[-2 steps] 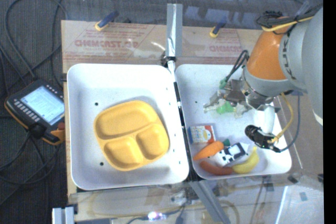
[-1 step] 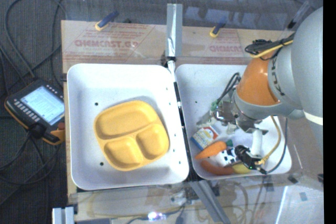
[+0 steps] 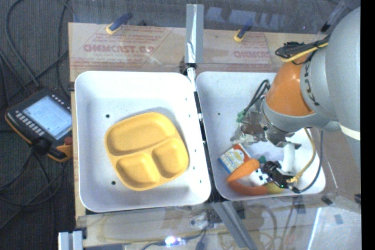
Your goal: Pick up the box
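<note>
1. Teach pendant lies on the floor, left of the bench, screen lit.
2. Left bin: yellow divided tray lying flat near its centre, three compartments.
3. Right bin: box lies at the near-left part, tilted, touching an orange carrot-shaped item just right of it.
4. Gripper sits just above and right of the box; grip state cannot be told, wrist blocks it. Nothing seen held.
5. Arm's orange band above the bin's right half.
</note>
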